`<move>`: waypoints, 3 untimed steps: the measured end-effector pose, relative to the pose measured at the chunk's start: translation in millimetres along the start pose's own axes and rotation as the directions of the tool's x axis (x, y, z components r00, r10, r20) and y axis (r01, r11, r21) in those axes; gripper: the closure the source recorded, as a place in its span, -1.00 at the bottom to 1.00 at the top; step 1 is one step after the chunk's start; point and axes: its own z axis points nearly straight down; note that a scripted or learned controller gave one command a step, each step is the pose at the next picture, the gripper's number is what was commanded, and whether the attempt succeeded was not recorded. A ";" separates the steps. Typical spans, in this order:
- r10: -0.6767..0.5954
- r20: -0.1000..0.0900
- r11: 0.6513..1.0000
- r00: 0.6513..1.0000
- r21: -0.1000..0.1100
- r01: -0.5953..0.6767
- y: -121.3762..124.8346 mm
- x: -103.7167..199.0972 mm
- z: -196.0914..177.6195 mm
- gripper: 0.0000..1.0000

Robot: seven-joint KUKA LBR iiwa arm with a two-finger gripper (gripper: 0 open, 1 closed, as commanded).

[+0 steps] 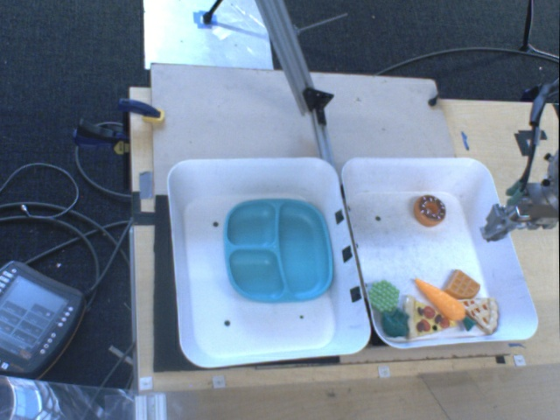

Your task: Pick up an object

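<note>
The right bin [394, 182] holds toy food. A chocolate donut [430, 209] lies alone near its back. Along the front edge lie a green waffle piece [383, 296], a pizza slice [422, 317], a carrot [440, 300], a brown waffle [461, 283] and another pizza wedge [483, 314]. My gripper [500, 223] hangs at the right rim of this bin, right of the donut and above the front cluster. Nothing shows in its grasp.
The left bin [197, 322] holds a teal divided plate [278, 249]. A metal pole [289, 51] slants from the back to the gap between the bins. Cables and a handheld pendant [33, 315] lie on the floor at left.
</note>
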 end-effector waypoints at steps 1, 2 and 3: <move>-0.004 -0.004 1.000 1.000 0.006 0.004 6.6 48.7 17.0 1.00; -0.005 -0.005 1.000 1.000 0.006 0.005 9.5 104.7 33.5 1.00; -0.005 -0.005 1.000 1.000 0.005 0.005 12.8 156.8 28.3 1.00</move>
